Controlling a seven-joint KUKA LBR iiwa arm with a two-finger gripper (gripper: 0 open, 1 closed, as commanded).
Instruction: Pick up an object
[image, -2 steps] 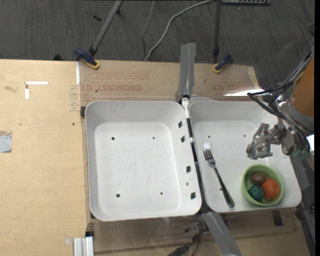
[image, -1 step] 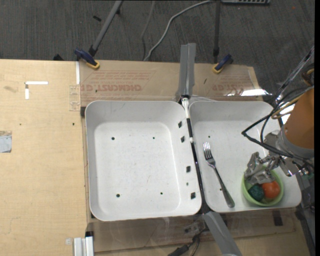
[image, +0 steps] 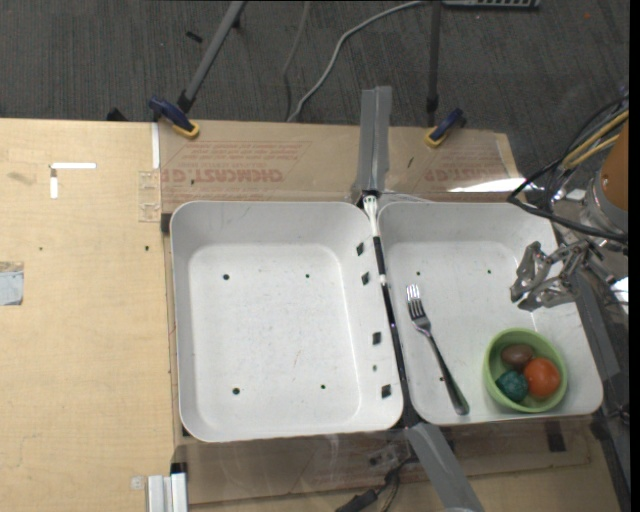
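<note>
A metal fork (image: 434, 346) lies in the right bin (image: 450, 240), tines toward the back and handle pointing to the front right. Beside it, at the bin's front right, stands a small green bowl (image: 498, 385) holding a brown piece (image: 517, 354), a teal piece (image: 513, 385) and an orange piece (image: 542, 376). My gripper (image: 530, 284) hangs over the right bin's right side, just behind the bowl and to the right of the fork. Nothing is seen between its fingers.
The left bin (image: 270, 320) sits beside the right one, with a grey divider bar (image: 375, 150) running between them from the back. Cardboard (image: 250, 165) lies behind the bins and a wooden bench surface (image: 80, 300) extends left. Cables hang at the far right.
</note>
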